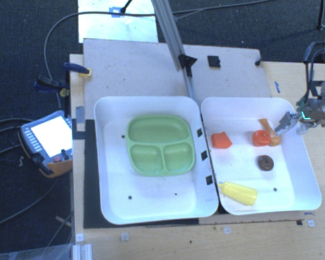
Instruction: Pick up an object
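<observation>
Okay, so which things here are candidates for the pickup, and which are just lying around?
Pickup candidates, right bin:
orange block
orange-red toy
brown disc
yellow bottle-shaped toy

Lying about:
green divided plate, left bin
blue clamp
handheld pendant

Left bin [111,199], right bin [298,172]: white plastic, smooth, slight sheen. Green tray [160,144]: plastic, matt, smooth. Orange block [221,140], yellow piece [239,193]: smooth plastic-looking. Brown disc [265,162]: dull, rough-looking. Tabletop [284,80]: pale wood, matt. Board [135,69] far of bins: grey, matt, card-like. Floor [27,31]: dark carpet, rough. Slanted pole [168,23]: grey metal, smooth.
</observation>
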### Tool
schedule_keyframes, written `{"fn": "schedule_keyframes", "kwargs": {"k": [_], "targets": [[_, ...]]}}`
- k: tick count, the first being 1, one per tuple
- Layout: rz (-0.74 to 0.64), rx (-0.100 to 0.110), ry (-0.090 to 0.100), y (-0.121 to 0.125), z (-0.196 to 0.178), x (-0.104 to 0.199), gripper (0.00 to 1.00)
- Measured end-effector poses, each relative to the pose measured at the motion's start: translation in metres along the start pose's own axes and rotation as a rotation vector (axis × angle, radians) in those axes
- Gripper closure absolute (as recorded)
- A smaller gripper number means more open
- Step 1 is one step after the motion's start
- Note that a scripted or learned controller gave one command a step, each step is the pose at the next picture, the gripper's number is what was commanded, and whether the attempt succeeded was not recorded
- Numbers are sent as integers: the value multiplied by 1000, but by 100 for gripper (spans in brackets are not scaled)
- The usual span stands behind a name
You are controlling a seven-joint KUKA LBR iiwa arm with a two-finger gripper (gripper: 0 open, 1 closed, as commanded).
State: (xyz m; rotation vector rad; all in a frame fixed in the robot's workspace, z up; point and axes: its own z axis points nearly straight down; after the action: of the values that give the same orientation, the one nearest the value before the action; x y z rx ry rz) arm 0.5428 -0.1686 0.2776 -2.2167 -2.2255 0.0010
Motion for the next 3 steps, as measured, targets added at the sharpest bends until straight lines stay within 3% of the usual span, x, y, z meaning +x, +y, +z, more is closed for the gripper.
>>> {"fn": "schedule_keyframes", "kwargs": {"k": [1,3], "targets": [[0,-3,-1,1,-1,0,0],[4,1,0,-6,101,-2,0]]}}
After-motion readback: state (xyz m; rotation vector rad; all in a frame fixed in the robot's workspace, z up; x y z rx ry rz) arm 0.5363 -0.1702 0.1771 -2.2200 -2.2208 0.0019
